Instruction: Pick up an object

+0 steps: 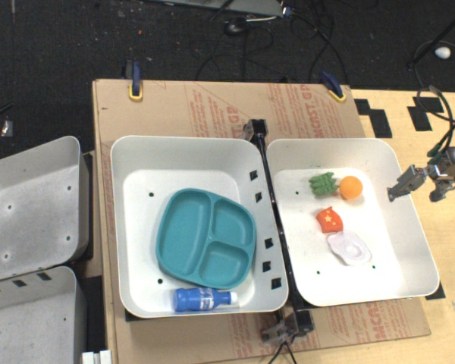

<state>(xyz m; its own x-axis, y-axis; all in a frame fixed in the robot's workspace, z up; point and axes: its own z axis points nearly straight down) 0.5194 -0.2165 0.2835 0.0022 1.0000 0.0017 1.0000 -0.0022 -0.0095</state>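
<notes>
Dark speckled floor with loose cables surrounds a cardboard-covered tabletop (212, 101) that carries two shallow white bins side by side. At 9 o'clock, off the tabletop, spare white trays (30, 203) lie stacked. The left bin (136, 158) holds a teal divided plate (206, 237) near its middle, and a blue bottle (202, 299) with a white cap lies on its side at 6 o'clock of that plate, just beside its rim, against the bin's near wall. Black clips line the seam between the bins.

The right bin (379, 279) holds four small things grouped near its centre: a green leafy toy (323, 183) at 11 o'clock, an orange ball (351, 187) just beside it toward 1 o'clock, a red toy (330, 219) below them, and a pale lilac-white piece (349, 249) toward 5 o'clock, near the red one.

At 3 o'clock of the right bin, the jaws (428, 179) hang over its outer rim, well apart from the objects, gripping nothing; whether they stand parted or closed cannot be told.
</notes>
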